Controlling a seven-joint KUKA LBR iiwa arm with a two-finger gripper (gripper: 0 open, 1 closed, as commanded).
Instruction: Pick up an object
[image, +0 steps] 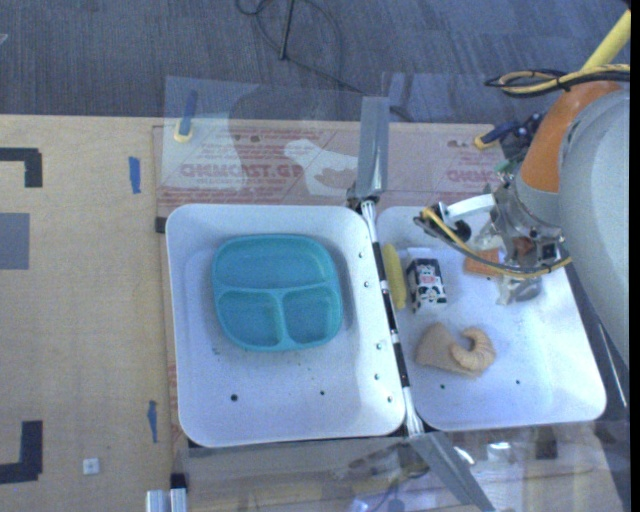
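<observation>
pick not yet made, by the look of it; two-finger gripper (520, 287) hangs low over the right white bin (560, 385), its grasp state i cannot tell; tan croissant-shaped toy (456, 349), small black-and-white carton (428, 281) and yellow stick (394, 276) lie to its left, apart from it.

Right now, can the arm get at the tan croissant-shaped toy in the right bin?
Probably yes. The tan toy lies apart from the yellow stick and small cow-print carton, open from above, with the pincer poised close by.
</observation>
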